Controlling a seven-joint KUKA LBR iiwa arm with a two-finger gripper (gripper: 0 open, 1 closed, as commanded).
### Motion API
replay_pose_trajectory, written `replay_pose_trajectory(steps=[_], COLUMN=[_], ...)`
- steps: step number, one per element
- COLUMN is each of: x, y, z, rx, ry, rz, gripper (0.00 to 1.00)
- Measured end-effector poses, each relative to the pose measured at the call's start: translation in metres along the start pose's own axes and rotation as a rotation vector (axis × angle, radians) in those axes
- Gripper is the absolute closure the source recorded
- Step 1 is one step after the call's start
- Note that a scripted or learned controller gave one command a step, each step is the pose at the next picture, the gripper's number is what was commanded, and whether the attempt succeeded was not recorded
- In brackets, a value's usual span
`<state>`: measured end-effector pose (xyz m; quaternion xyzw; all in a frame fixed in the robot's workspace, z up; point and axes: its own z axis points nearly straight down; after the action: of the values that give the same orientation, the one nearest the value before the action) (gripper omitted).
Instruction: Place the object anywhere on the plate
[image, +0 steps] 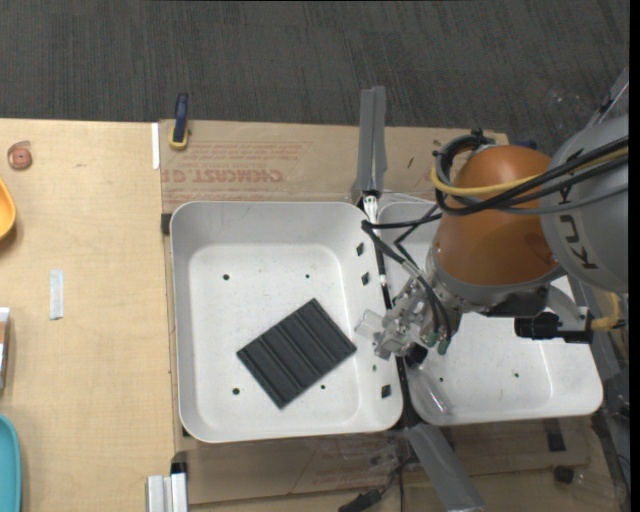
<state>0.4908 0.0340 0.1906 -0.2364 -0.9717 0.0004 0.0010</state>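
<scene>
The gripper hovers over the rim between the two white bins — whether it is open or closed, I cannot tell. The dark ribbed plate lies bare in the left bin — seemingly, placing is not yet done

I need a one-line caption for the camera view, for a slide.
KUKA arm's gripper hovers over the divide between two white bins; a dark ribbed plate lies tilted in the left bin.
</scene>
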Motion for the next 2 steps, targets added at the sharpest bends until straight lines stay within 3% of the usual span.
replay_pose_trajectory(steps=[1,2], x=[0.023,0.05], y=[0.082,0.07], z=[-0.118,-0.202], rx=[-0.001,-0.002], ry=[-0.003,-0.006], rz=[-0.117,-0.352], gripper=[1.0,1.0])
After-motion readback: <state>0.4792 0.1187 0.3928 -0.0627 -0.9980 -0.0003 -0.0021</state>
